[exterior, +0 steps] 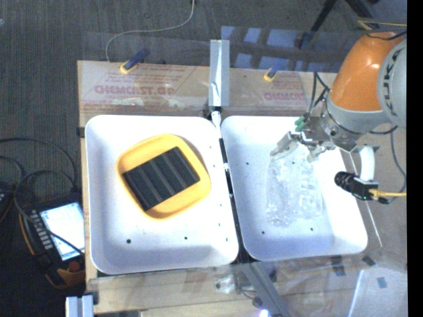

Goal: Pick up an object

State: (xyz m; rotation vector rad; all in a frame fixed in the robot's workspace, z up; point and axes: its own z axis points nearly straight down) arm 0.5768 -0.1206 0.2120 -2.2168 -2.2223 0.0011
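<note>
- Two shallow white plastic bins are seen side by side on the bench, the left bin (99, 243) and the right bin (344, 240) meeting along a shared middle edge.
- A yellow rounded-square object with a black ribbed panel on top (164, 175) is found in the left bin, laid flat and turned at a slant, nearer the bin's far edge than its near edge.
- A clear, crinkled plastic piece (294, 190) (hard to make out against the white floor) is spread across the middle of the right bin, running from near the far edge toward the near edge.
- The grey arm with its orange band (367, 71) is brought in over the right bin's far right corner.
- The two-finger gripper (305, 142) is held low over the far end of the clear plastic piece; whether its fingers are apart or together cannot be told, and no grip on the plastic can be confirmed.
- A brown cardboard sheet with faded red lettering (142, 88) is laid along the bench's far edge, behind both bins.
</note>
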